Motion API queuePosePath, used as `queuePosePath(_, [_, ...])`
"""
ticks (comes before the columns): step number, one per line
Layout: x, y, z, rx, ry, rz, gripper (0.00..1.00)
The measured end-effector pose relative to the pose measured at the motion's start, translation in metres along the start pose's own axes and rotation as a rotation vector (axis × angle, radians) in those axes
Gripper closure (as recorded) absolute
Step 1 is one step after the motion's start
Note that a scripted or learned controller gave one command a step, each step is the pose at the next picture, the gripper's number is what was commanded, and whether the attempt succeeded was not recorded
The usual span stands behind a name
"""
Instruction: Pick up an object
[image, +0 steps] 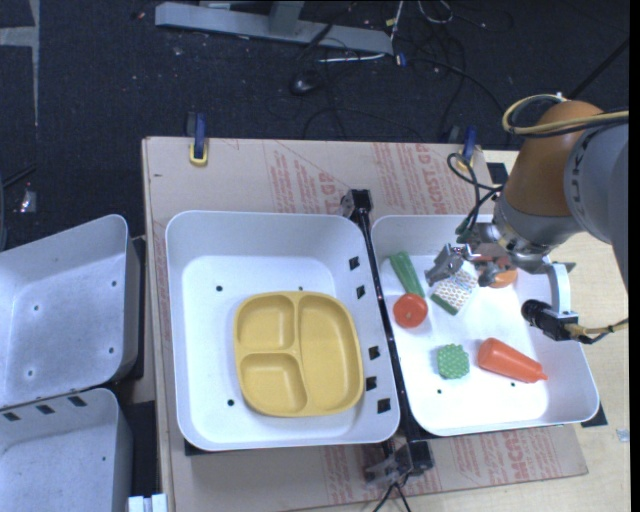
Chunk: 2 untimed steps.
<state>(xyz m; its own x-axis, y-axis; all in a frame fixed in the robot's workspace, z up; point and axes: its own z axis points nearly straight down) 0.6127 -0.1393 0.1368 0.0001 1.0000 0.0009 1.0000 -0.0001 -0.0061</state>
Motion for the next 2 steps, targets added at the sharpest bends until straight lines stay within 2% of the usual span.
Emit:
queuePosePath(1, [-0.002,0.002,0.042,-0.012,-0.007,0.001,0.00])
queuePosePath(2, [-0.002,0.005,0.027,-0.022,-0.008,0.000,1.00])
